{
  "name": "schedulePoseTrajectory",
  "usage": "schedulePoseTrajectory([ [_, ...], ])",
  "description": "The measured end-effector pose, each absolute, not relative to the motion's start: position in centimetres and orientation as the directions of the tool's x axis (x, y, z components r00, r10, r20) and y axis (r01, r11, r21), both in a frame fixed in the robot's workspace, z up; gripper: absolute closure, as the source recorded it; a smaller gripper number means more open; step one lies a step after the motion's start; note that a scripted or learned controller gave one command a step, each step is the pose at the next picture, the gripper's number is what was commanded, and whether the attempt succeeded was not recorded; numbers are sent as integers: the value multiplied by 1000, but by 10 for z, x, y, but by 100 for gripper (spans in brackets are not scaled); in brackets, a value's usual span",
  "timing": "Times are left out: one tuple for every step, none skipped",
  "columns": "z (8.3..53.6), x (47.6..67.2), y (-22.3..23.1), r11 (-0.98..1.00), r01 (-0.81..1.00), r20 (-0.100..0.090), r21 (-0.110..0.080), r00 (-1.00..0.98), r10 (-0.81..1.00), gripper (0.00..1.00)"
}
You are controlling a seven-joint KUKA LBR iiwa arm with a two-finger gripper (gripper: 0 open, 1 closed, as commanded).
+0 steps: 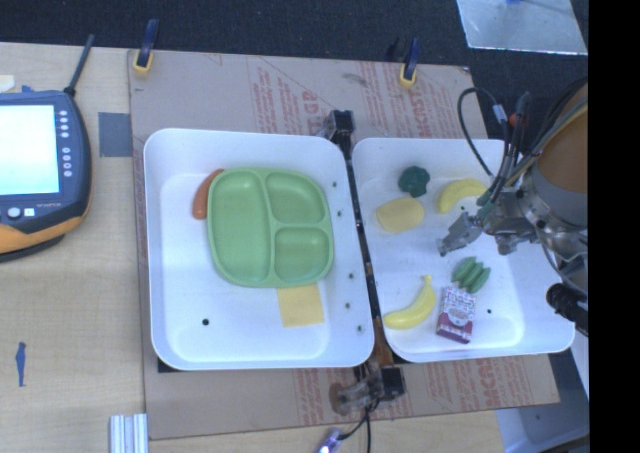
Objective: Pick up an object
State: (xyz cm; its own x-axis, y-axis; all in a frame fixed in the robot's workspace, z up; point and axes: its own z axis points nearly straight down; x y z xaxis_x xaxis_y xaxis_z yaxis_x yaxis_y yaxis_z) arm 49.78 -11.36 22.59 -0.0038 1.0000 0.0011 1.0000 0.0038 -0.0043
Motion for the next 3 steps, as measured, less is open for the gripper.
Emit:
schedulePoseTrajectory([
  [91, 490, -94, 5, 1000, 0, -6, -5, 1000, 0],
  [101, 490, -95, 7, 1000, -2, -6, -7, 1000, 100],
  [192, 561, -38, 4, 1000, 0, -3, -4, 1000, 100],
])
